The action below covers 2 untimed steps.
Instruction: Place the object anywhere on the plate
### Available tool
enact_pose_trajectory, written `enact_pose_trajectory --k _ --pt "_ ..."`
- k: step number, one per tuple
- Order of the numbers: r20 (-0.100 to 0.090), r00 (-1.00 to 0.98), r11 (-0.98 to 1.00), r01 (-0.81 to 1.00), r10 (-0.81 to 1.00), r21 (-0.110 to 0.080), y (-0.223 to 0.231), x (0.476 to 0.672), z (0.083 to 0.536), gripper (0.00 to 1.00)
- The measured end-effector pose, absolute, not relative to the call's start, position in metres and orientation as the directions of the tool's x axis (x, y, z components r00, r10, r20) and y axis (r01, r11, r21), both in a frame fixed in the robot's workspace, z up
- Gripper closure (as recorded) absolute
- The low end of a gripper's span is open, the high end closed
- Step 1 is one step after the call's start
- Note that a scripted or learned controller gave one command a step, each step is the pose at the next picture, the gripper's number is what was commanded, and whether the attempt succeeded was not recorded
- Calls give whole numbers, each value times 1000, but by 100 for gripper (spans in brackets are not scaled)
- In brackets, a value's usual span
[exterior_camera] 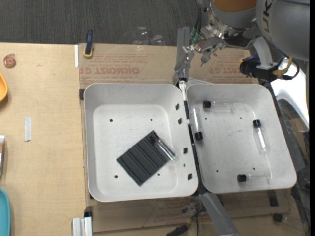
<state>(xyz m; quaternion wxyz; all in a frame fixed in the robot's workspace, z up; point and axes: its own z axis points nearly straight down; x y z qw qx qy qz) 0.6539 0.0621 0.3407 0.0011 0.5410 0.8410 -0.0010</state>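
Tube diagonal on plate, cap upper-left

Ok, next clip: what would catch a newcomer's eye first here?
Probably the dark ribbed plate lying askew in the left bin, with a clear tube resting on its upper right corner. Next, the clear black-capped tubes scattered around the right bin. The gripper hangs above the far edge where the two bins meet, beyond them.
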Motion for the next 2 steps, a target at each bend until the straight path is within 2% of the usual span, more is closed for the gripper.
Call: enact_pose_trajectory --k 1,2 --pt "-5 -417 417 909 909 -2 63 654 349 100" --pt "-4 -893 893 449 449 1 80 659 397 100"
